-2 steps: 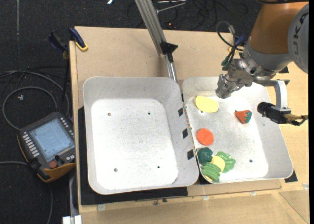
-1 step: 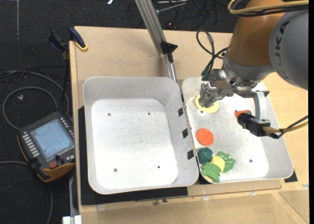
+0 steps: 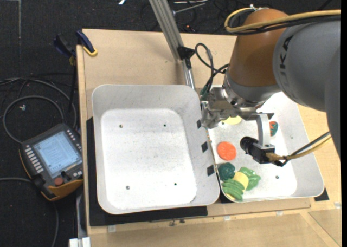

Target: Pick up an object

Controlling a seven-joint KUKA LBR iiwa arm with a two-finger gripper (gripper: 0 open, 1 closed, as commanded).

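Note:
The right bin (image 3: 303, 181) holds several small toys. An orange disc (image 3: 226, 149) lies near its left wall. In the front left corner a dark green piece (image 3: 226, 171), a green pod (image 3: 234, 188) and a yellow-green piece (image 3: 249, 177) are bunched together. A pale yellow item (image 3: 232, 121) peeks out from under the wrist, and a red and green item (image 3: 273, 128) lies to the right. My gripper (image 3: 212, 117) hangs over the bin's left wall, just above and left of the orange disc. The arm hides its tips.
The left bin (image 3: 108, 99) sits beside the right one, and their walls meet under the gripper. A slanted metal pole (image 3: 165, 18) rises behind the bins. A black part on a bracket (image 3: 256, 149) hangs off the wrist, right of the orange disc.

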